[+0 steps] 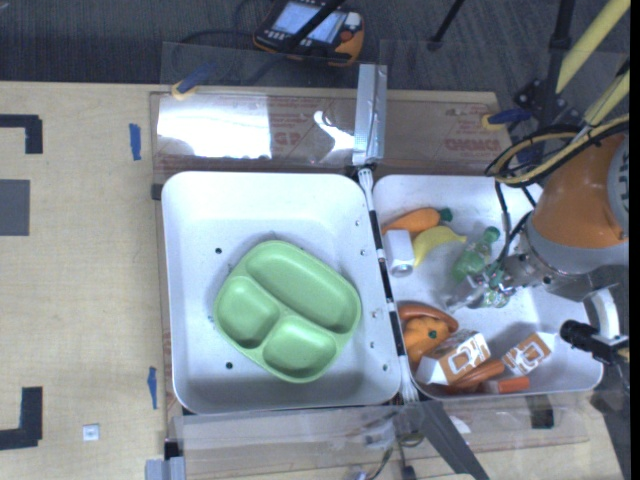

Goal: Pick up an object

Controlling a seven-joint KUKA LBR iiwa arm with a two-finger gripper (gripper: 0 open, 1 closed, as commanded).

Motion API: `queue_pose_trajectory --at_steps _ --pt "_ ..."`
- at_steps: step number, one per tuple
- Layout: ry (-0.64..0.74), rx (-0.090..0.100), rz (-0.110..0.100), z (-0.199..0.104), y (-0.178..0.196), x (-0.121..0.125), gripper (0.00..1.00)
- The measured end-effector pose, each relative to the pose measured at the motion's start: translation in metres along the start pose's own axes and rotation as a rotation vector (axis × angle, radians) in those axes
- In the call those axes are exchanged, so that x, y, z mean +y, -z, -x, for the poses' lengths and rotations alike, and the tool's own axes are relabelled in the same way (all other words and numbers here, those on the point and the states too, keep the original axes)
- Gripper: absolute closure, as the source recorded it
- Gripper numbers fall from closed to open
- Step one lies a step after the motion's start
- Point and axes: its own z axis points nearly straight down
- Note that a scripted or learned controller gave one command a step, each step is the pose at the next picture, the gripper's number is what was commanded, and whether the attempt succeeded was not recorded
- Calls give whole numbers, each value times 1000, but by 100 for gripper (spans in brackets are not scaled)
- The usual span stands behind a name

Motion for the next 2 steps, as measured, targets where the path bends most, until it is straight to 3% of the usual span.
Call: queue_pose_trajectory --at_steps 1,2 --pt "-1 -2 3 0 10 1 100" --pt "129 -3 3 -39 95 36 100"
